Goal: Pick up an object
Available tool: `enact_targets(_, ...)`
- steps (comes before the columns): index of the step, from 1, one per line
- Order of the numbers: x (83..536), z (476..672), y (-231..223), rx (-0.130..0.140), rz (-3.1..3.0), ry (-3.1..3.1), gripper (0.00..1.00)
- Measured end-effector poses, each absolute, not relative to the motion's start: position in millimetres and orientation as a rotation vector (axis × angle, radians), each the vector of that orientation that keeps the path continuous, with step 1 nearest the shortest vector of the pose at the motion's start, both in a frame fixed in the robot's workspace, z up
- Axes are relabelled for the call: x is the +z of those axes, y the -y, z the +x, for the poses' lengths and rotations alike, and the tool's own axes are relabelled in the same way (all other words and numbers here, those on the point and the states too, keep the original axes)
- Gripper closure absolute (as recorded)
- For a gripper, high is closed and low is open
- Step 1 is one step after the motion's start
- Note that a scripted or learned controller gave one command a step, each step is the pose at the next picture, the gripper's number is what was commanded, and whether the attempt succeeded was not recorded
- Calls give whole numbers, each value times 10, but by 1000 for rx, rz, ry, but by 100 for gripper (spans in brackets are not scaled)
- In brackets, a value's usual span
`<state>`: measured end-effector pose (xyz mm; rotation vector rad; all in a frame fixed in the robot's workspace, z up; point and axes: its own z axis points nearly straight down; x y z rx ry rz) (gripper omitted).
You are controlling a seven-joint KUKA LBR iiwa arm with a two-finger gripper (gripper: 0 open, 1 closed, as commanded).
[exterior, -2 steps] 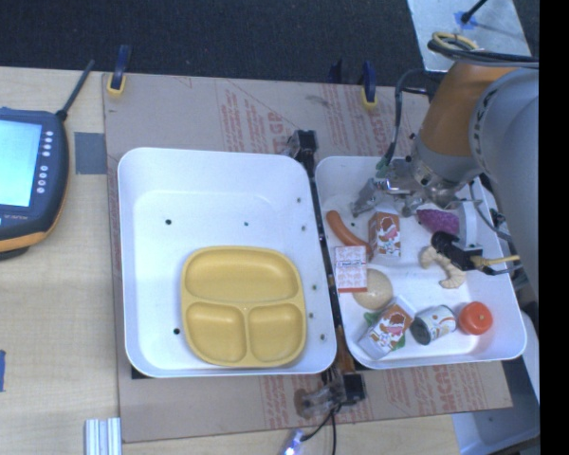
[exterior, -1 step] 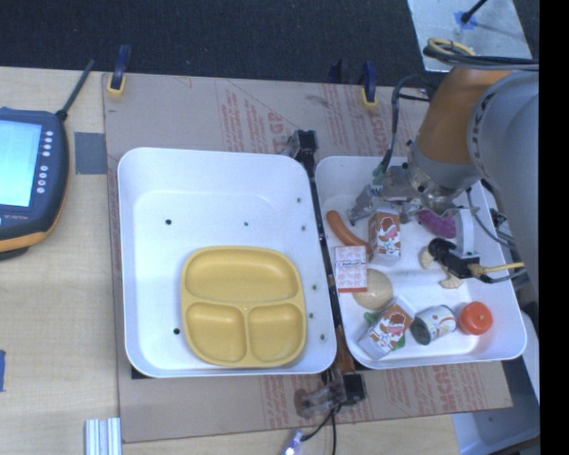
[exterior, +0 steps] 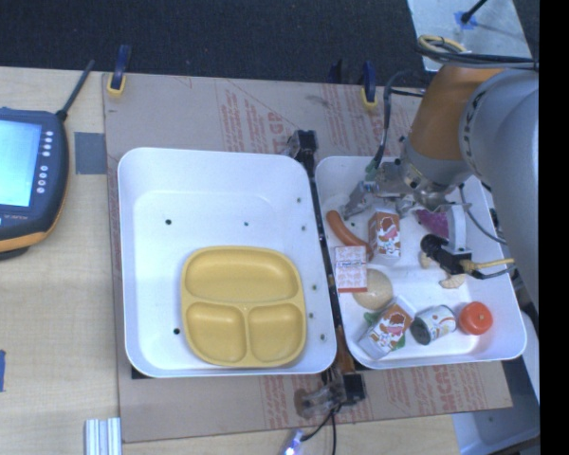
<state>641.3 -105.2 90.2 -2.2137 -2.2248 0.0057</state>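
The hand point(exterior: 384, 190) is hovering at the 12 o'clock end of the right white plastic bin point(exterior: 498, 349); its grip state cannot be told. Just beside it, toward 7 o'clock, an orange-red sausage-shaped toy point(exterior: 345, 229) is lying flat, its long axis running from 10 to 4 o'clock. A yellow three-compartment plastic tray point(exterior: 244, 303) is sitting in the left white bin point(exterior: 171, 188).

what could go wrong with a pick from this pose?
1. The right white bin is crowded: the orange hot-dog-shaped toy, red-labelled upright can and purple piece sit close under the gripper, so a descent may nudge neighbours or close on two things.
2. The two lying cans could roll away if clipped.
3. The flat red-and-white packet lies at the bin wall, awkward to get fingers around.
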Motion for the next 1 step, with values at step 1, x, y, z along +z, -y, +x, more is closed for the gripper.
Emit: enact_targets(1, 905, 6346, 1464, 4, -2217, 2223, 0)
